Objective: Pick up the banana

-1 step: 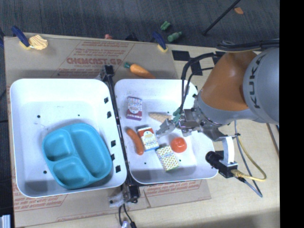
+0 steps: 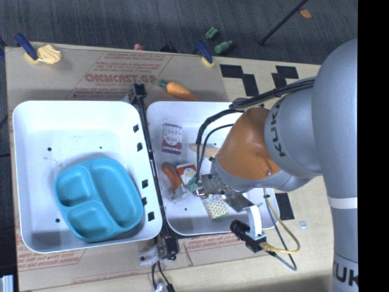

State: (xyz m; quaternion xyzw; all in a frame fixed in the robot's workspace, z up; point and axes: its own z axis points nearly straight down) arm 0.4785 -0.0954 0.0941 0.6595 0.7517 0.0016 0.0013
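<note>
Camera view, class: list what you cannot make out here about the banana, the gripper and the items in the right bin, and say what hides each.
- Banana: not identifiable; possibly a pale sliver at the arm's edge, the rest covered by the arm.
- Gripper: under the wrist, so open or shut is unclear.
- Small carton: label too small to read.
- Items by the wrist: partly covered, too cluttered to name.

Arm (image 2: 340, 139): thick rounded grey casing, smooth finish. Orange band (image 2: 246, 148) above the wrist, domed and glossy. Dark "KUKA" lettering on the grey shell beside it. Black cables (image 2: 213, 126) loop along the wrist; a yellow cable (image 2: 285, 247) trails lower down.
</note>
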